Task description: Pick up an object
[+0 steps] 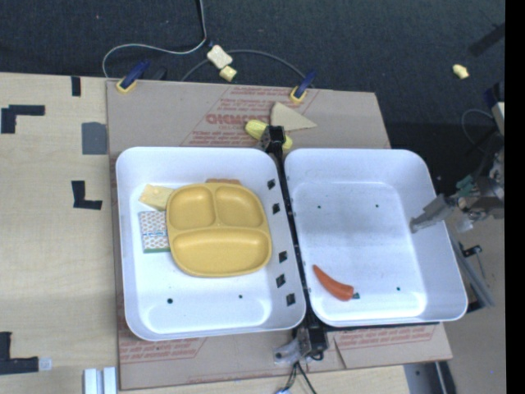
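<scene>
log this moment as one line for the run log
arm: at right bin's right rim | right bin: orange chili near front left | left bin: yellow divided tray, small packets beside it | pick: not yet done

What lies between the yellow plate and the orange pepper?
In the camera view, between the yellow plate and the orange pepper runs the black clamped seam where the two bins' rims meet, plus bare white bin floor.
</scene>
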Action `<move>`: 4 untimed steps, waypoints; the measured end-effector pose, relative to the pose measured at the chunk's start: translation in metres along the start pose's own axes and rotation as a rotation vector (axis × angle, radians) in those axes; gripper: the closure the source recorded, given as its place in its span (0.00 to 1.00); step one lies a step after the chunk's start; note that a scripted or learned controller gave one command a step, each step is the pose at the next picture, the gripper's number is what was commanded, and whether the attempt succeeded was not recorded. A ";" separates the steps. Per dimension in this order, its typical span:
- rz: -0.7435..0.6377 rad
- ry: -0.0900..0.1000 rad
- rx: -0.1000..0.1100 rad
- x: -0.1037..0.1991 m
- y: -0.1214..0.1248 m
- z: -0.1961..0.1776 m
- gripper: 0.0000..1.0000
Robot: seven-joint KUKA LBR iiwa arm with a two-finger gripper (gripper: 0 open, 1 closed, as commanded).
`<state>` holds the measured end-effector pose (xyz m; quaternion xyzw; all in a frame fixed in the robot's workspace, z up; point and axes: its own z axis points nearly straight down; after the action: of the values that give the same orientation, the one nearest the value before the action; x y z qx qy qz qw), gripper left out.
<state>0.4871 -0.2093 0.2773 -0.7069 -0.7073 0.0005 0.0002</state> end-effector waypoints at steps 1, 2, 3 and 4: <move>-0.008 0.007 0.011 0.101 0.046 0.185 0.00; 0.003 -0.006 -0.010 0.015 0.096 0.101 0.00; -0.002 0.007 0.012 0.094 0.008 0.150 0.00; 0.000 -0.003 -0.005 0.105 -0.003 0.193 0.00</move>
<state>0.4841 -0.1047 0.0838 -0.7070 -0.7072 -0.0001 -0.0027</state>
